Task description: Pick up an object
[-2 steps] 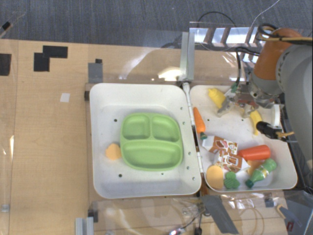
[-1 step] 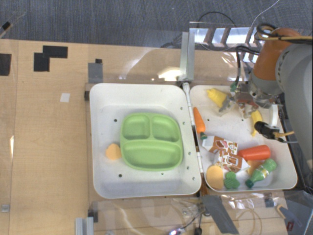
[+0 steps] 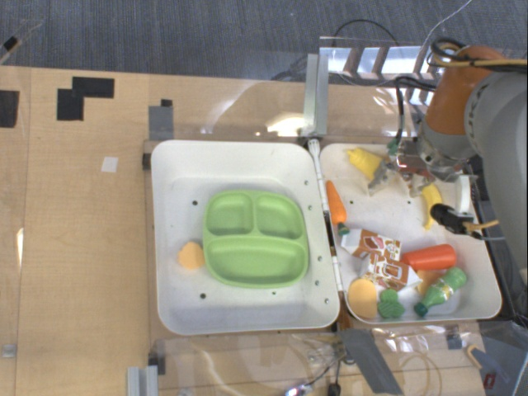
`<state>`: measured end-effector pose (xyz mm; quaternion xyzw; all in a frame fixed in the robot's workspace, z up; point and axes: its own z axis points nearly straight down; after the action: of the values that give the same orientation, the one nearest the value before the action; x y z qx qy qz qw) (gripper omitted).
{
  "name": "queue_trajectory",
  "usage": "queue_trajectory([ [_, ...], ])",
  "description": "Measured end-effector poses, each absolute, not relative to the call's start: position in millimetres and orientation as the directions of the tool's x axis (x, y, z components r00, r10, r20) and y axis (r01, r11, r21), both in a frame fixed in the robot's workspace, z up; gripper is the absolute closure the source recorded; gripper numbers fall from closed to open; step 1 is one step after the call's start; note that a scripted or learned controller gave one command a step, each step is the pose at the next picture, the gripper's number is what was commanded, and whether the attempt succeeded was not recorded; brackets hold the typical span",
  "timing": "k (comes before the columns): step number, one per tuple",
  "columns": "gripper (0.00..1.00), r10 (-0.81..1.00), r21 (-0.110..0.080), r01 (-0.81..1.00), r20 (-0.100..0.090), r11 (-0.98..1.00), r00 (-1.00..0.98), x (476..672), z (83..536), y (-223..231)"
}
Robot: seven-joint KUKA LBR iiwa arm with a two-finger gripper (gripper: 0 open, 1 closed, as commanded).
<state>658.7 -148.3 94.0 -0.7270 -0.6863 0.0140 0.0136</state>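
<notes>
Yellow toy [image 3: 364, 161] lies just beside the end effector [image 3: 394, 175].

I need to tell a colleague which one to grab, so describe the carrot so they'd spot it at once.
Start at the right bin, along its left wall beside the divider. The carrot lies there lengthwise, alone above the small carton. It is the only slim, tapered orange piece.

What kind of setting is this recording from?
Probably a robotics lab bench: two white bins side by side on a wooden bench, toy food such as a carrot, and a grey KUKA arm with loose cabling.
</notes>
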Motion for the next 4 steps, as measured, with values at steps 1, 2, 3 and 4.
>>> queue_trajectory([
  [1,0.0,0.997,-0.032,0.997,0.009,-0.075,0.075,663.1,111,-193],
  [2,0.0,0.987,-0.014,0.987,0.001,-0.159,0.159,666.1,107,-130],
  [3,0.0,0.982,0.002,0.982,0.0,-0.19,0.19,527.7,101,-180],
  [4,1.0,0.982,0.007,0.982,0.001,-0.188,0.188,529.6,112,-179],
])
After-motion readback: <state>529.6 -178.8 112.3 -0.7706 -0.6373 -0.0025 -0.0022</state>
